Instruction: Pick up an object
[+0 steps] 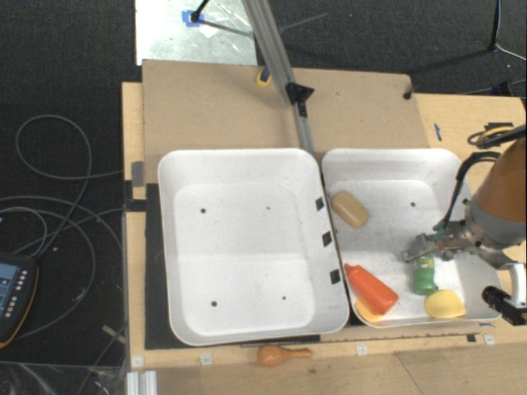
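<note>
Gripper [422, 249] low over the green bottle [425, 276] near the right bin's [387, 167] front edge, presumably lining up a grasp; finger state indeterminate.

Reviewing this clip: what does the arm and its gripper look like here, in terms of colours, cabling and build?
The arm enters from the right as a bulky rounded body with an orange-brown band over a grey section. A black cable loops up from near the wrist and arcs back toward the arm. The gripper is a small grey metal assembly, too blurred to make out markings.

Grey arm [494, 237], orange band, black cable.
</note>
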